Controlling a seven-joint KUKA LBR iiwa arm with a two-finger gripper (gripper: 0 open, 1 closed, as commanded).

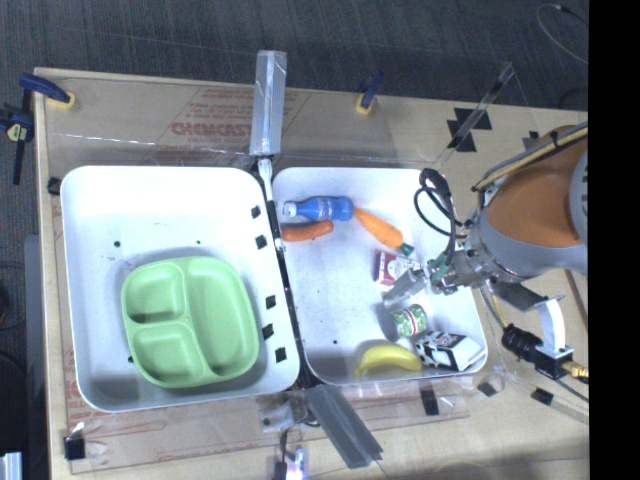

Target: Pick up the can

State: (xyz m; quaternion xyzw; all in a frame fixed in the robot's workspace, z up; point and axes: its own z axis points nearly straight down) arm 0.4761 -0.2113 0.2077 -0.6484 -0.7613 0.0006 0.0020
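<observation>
The can (409,320) is small, green and white with a red mark, and lies in the right bin (330,308) near its front right. My gripper (418,282) hangs just above and behind the can, reaching in from the right below the orange band of the arm (530,208). Nothing shows held in it.
Around the can lie a banana (389,360) in front, a black and white carton (450,350) to the right and a red and white packet (390,266) behind. A blue bottle (318,209), a carrot (380,228) and a sausage (306,232) lie at the back. The left bin holds a green divided plate (190,318).
</observation>
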